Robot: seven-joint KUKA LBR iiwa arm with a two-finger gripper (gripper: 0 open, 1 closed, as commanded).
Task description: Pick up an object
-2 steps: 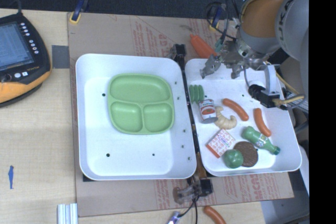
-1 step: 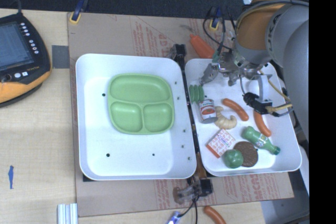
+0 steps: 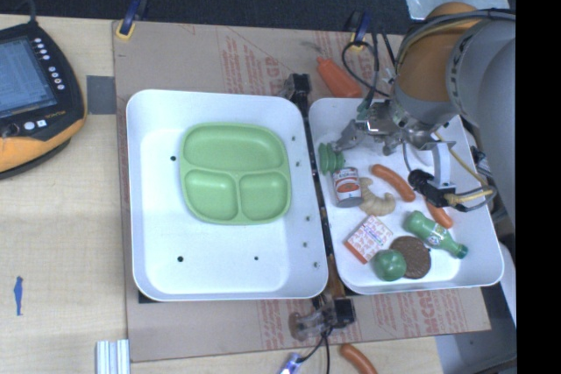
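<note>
You see the arm (image 3: 456, 66) leaning in over the right bin (image 3: 478, 276), its gripper (image 3: 372, 131) low over that bin's upper left part. You cannot tell how far the fingers stand apart, and nothing shows between them.

Take the can (image 3: 347, 187) as your landmark; it stands near the right bin's left wall, just below the gripper. Left of and above the can, a small green piece (image 3: 329, 158) sits against the wall. Right of the can lies a sausage (image 3: 392, 180), slanted, and just below that a pale, curled piece (image 3: 379, 203), close beside the can. Below and right of the can, a red-and-white packet (image 3: 369, 238) lies flat. Further down are a green ball (image 3: 387, 264) and a brown disc (image 3: 412, 258), touching each other. A green bottle (image 3: 434, 233) lies on its side, well right of the can.

Left of the can, across the wall, the left bin (image 3: 158, 267) holds a green divided plate (image 3: 235, 172).
</note>
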